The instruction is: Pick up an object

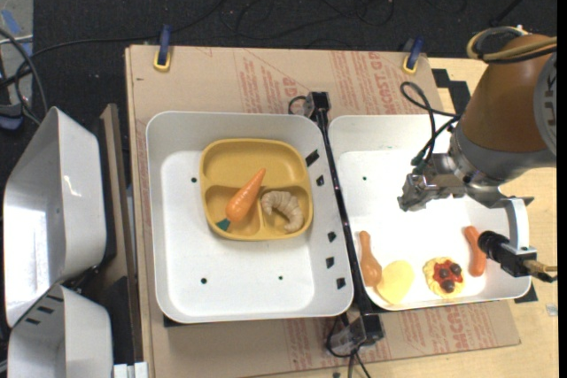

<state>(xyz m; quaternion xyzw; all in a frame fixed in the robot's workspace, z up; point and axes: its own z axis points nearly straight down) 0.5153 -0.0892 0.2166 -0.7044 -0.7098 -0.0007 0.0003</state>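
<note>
1. Task's things, right bin [496, 292]: four small toy foods lie along its near edge, all below the pincer [416, 193] in the view. None is marked out as the one to take.
2. Orange-red sausage-like piece [476, 250]: below and to the right of the pincer, long axis close to upright in the view, top end leaning a little left. A black part of the arm's gear lies just beside its lower right.
3. Orange drumstick-like piece [368, 258]: below and left of the pincer, long axis running from upper left to lower right, thicker end toward the bin's near edge, hard by the bin's left wall.
4. Pale yellow round piece [398, 279]: just beside the drumstick's thick end; no clear long axis.
5. Small yellow disc with red and dark topping [444, 274]: below and slightly right of the pincer, between the round piece and the sausage piece.
6. Left bin [177, 279], well to the pincer's left: a yellow divided plate [213, 157] holding a toy carrot [245, 196], tip pointing upper right, and a pale shrimp-like piece [284, 208].
7. Both bins sit on a brown board on the table [221, 66]; cables lie beyond.
8. Pincer: over bare bin floor, apart from every object. Nothing seen in it; cannot tell how far open it is.
</note>
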